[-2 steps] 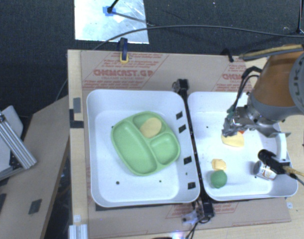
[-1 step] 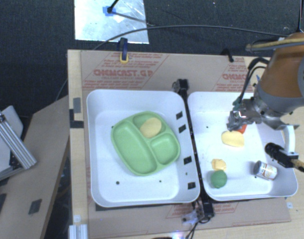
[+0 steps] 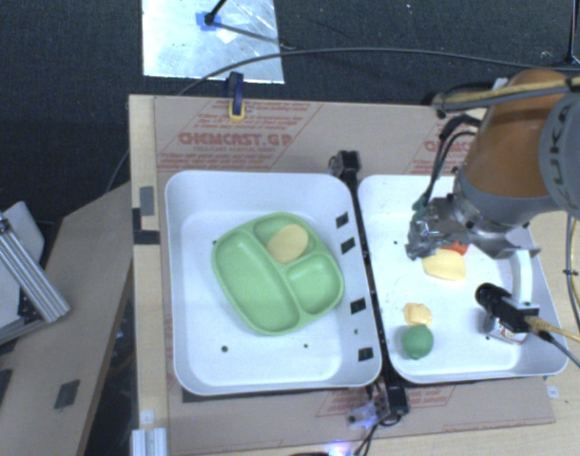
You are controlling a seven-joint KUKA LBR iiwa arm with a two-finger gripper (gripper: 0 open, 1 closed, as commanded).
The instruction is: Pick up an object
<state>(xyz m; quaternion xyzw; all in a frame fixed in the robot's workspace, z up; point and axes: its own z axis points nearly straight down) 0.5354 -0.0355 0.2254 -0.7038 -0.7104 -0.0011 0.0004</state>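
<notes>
Pale yellow wedge [image 3: 445, 267] with an orange bit at its top edge, lying in the right bin [image 3: 385, 198], just below the gripper [image 3: 425, 238] (open or closed: cannot tell). Nearby, a small yellow piece [image 3: 417, 313] and a green ball [image 3: 416, 341]. In the left bin [image 3: 190, 207], a green divided plate [image 3: 271, 278] holding a yellow lump [image 3: 288, 243].

Two white bins [image 3: 190, 283] — one green tray [image 3: 271, 278], four small food pieces [image 3: 417, 341].
</notes>
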